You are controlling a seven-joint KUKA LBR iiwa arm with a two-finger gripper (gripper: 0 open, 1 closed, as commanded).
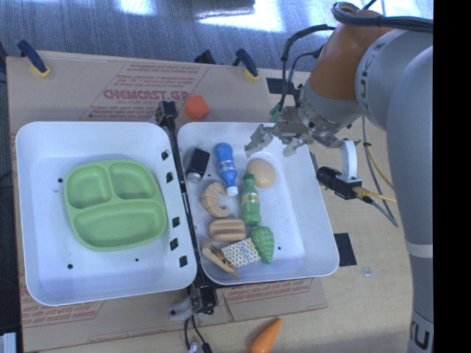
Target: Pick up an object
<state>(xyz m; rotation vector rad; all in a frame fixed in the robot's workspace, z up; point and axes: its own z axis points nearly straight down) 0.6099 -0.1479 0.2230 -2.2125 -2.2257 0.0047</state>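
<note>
One beige round bun (261,173) near right bin's (318,226) far edge; pincer (277,141) released above it; cardboard-covered table (110,87).

We see gripper (274,140) above right bin (313,197), near its back rim, just above tan round item (261,173); nothing between fingers; right bin holds blue bottle (226,167), green bottle (251,200), croissant (215,198), hot dog (227,229); left bin (37,197) holds green divided plate (115,204); orange carrot (266,335) on bench.
</note>
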